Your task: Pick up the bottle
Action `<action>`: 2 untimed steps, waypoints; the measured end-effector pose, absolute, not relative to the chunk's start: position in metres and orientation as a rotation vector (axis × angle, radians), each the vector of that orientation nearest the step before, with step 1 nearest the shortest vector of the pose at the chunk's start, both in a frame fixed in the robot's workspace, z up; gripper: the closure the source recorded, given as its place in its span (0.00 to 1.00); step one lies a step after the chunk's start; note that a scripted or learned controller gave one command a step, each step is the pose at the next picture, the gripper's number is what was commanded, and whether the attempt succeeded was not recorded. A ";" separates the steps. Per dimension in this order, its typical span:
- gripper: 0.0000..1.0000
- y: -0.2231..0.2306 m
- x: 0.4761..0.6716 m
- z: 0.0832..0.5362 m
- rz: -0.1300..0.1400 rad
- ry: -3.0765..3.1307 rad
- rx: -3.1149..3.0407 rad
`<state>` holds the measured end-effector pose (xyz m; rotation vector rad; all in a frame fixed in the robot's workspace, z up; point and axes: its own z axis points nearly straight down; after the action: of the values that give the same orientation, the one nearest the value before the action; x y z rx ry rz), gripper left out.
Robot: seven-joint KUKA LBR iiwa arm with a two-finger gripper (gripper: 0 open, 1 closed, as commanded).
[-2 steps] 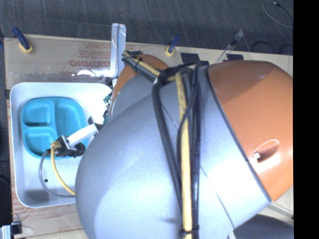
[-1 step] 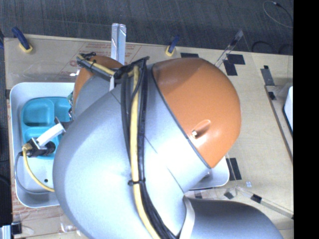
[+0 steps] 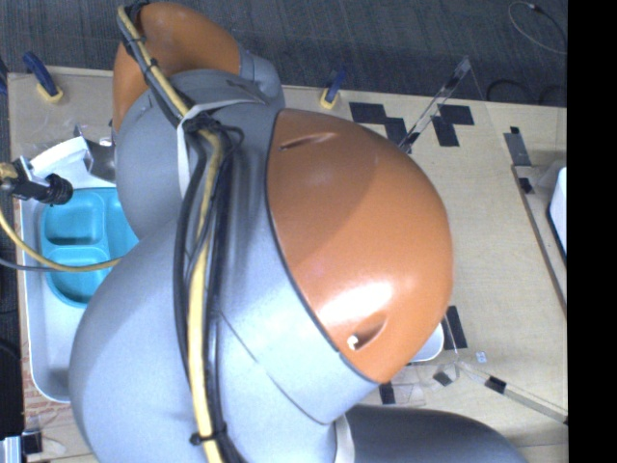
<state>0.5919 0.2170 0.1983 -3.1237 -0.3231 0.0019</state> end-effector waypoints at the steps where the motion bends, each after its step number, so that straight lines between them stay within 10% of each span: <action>1: 0.00 0.221 0.618 0.100 -0.016 -0.381 -3.114; 2: 1.00 0.221 0.619 0.111 -0.021 -0.387 -3.115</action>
<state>0.6187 0.2207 0.1112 -3.1146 -0.3872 -0.0215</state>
